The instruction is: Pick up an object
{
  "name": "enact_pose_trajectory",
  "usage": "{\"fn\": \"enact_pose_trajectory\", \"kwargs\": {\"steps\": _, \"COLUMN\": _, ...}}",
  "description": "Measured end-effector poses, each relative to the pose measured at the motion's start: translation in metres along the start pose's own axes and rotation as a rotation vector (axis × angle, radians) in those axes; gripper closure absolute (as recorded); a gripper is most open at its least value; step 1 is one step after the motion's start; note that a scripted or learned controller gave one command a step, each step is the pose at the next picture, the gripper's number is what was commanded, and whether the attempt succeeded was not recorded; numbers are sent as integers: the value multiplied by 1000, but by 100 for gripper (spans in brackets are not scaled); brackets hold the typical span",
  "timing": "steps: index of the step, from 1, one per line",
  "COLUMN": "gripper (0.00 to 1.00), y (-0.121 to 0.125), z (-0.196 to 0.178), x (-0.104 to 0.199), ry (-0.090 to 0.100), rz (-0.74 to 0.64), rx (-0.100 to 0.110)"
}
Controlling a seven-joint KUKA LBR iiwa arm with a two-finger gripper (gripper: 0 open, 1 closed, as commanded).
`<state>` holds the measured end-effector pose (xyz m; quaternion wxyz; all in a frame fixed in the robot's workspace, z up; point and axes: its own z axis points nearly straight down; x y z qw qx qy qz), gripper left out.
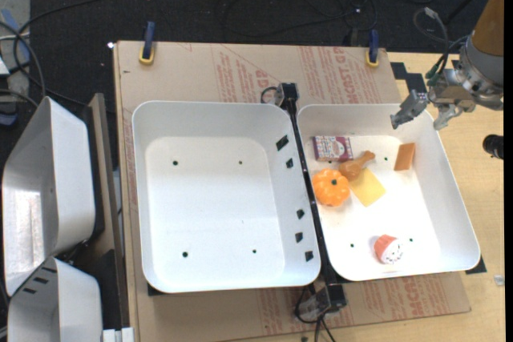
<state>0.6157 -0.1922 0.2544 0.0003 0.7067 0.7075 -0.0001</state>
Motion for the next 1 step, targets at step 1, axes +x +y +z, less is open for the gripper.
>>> {"fn": "enact_pose_trajectory", "kwargs": {"steps": 1, "gripper": 0, "y": -113, "z": 69, "x": -16, "ry": 4, "rz": 9, "rx": 14}}
